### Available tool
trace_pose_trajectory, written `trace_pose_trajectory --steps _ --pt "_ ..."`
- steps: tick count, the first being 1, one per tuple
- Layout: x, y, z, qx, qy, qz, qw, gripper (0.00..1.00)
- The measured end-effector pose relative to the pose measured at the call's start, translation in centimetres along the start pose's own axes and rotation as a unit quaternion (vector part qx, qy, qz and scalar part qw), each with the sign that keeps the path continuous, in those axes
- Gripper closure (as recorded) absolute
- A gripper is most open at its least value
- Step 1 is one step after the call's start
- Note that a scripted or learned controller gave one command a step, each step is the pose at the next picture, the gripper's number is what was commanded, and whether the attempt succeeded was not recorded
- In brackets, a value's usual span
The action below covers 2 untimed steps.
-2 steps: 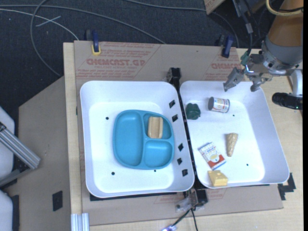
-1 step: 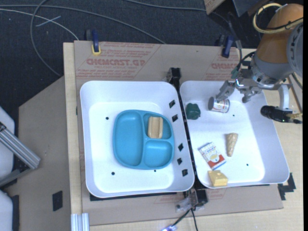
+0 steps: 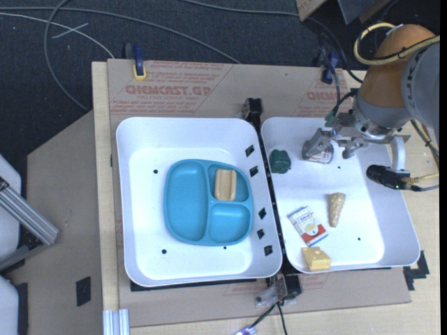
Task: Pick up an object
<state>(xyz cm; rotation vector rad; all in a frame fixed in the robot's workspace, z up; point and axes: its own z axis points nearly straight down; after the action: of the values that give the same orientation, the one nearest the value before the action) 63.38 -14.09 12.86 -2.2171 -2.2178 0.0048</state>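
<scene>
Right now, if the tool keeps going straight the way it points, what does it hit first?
The tool hangs over the far end of the right bin, pointing down and slightly toward the divider. It would likely meet a small white and red item just beneath it first; the green object lies farther along. Depth is unclear.

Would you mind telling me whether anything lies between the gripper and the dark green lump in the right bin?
Nothing visible does. The two-finger gripper hangs over the far part of the right white bin; the dark green lump sits toward the divider, with bare white floor between. The other items lie nearer the camera.
</scene>
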Motion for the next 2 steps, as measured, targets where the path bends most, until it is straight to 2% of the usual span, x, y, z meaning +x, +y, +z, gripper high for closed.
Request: trace_pose_trajectory --steps 1,2 --pt "0.1 -0.1 4.6 0.0 0.0 0.0 1.0 0.0" --pt "0.1 0.2 3.1 -0.004 0.0 0.0 1.0 1.0"
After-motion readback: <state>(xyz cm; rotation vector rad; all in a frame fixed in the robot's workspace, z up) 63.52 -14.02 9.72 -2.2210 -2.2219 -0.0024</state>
